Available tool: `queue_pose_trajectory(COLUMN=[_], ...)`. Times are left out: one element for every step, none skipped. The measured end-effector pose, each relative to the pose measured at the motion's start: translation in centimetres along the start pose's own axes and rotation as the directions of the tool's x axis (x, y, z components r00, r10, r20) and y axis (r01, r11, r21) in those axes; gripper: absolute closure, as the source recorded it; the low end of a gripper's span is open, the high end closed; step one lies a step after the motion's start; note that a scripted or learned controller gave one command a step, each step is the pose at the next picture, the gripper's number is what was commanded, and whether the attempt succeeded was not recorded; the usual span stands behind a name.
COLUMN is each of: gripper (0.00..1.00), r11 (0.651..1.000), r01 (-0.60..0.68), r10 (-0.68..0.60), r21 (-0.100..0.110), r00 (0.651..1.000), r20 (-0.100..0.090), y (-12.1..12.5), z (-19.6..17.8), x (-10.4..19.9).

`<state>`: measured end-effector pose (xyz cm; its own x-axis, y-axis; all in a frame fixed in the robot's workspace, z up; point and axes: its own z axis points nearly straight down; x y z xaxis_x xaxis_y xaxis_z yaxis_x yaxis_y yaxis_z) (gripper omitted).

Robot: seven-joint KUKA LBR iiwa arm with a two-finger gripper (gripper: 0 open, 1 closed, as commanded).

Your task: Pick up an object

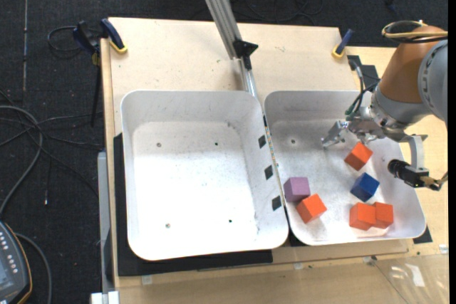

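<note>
Several blocks lie in the right bin [306,105]: an orange block [358,155] near the middle right, a blue block [365,186] below it, a purple block [296,188] and an orange block [311,208] at the bin's left side, and two orange blocks [370,216] touching at the front right. My gripper [333,136] hovers low over the bin's bare floor, just up and left of the middle-right orange block. Nothing shows in its grasp.
The left bin [185,167] sits beside the right one, with a shared raised rim [267,153] between them. A slanted metal pole [217,0] rises from behind the bins. Clamps sit at the bench's back corners.
</note>
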<state>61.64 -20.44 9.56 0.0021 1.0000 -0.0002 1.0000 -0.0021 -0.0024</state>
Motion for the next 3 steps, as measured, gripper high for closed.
queue_pose_trajectory(gripper=[0.00, 0.00, 0.00], r11=[1.000, 1.000, 1.000], r01=[0.001, 0.006, 0.000], r10=[-0.001, -0.006, 0.000], r21=[-0.003, -0.003, -0.005], r00=[1.000, 1.000, 1.000], r20=[0.001, 0.000, 0.003], y=[-2.8, -2.4, -5.4], z=[-0.1, -0.5, -0.1], x=[0.1, 2.3, 0.1])
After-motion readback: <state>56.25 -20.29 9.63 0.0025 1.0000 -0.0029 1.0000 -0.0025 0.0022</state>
